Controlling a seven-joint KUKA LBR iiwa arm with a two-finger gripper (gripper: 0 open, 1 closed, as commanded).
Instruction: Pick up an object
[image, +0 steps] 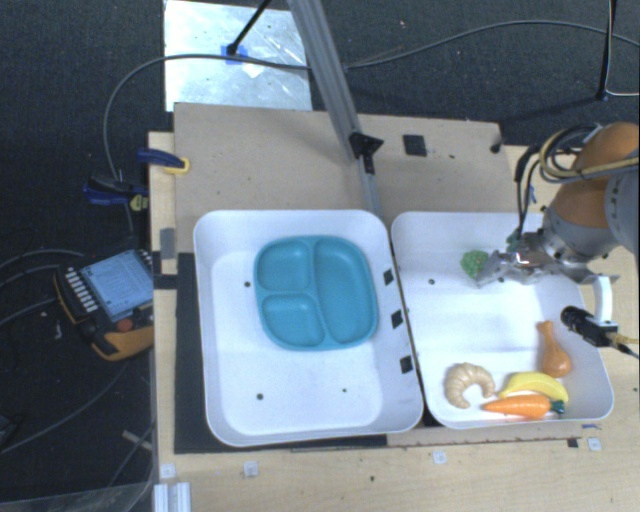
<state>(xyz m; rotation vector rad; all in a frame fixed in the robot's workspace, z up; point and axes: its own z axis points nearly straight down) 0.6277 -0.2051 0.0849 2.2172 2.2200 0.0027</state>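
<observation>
In the right bin (430, 330) a small green broccoli-like piece (472, 263) lies near the far left part. My gripper (496, 266) reaches in from the right and sits low, its tip right against the green piece's right side. Whether the piece is gripped cannot be made out. Along the bin's near edge lie a tan croissant (468, 382), a yellow banana (535, 383) and an orange carrot (518, 405). A brown drumstick (552, 347) rests at the right, above the banana.
The left bin (225, 380) holds a blue divided plate (315, 290). A grey pole (335, 85) slants over the bench's back. Cables and a handheld device (110, 300) lie off the bench at the left.
</observation>
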